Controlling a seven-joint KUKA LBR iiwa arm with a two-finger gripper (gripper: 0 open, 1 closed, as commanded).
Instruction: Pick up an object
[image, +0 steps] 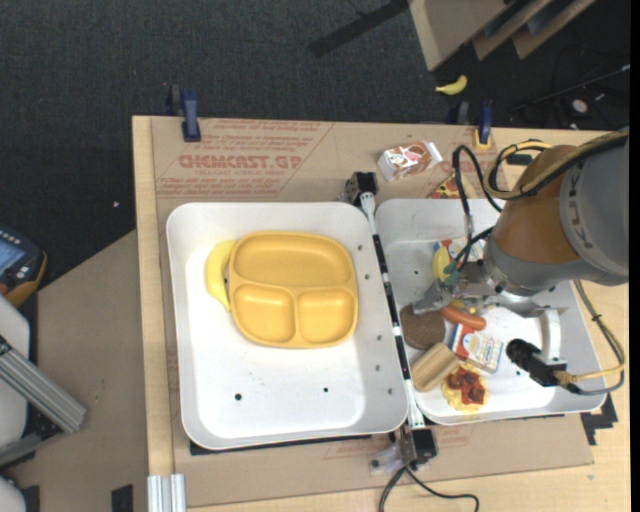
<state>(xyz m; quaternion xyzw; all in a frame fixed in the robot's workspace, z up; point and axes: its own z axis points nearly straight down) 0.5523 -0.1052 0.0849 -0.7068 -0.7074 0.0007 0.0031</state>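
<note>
Hovering my gripper (452, 292) low over right bin (560, 400) clutter, jaw state unclear, smooth yellow three-section plastic tray (293, 287) in left bin (280, 400)

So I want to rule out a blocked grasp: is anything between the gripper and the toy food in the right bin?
Nothing visible. The gripper hangs right over the pile in the right bin, just above the hot dog and brown patty.

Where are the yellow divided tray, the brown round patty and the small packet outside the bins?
yellow divided tray (292, 285): camera view, on the ridge between its compartments.
brown round patty (420, 327): camera view, on its top face.
small packet (408, 160): camera view, on its printed top.
</note>
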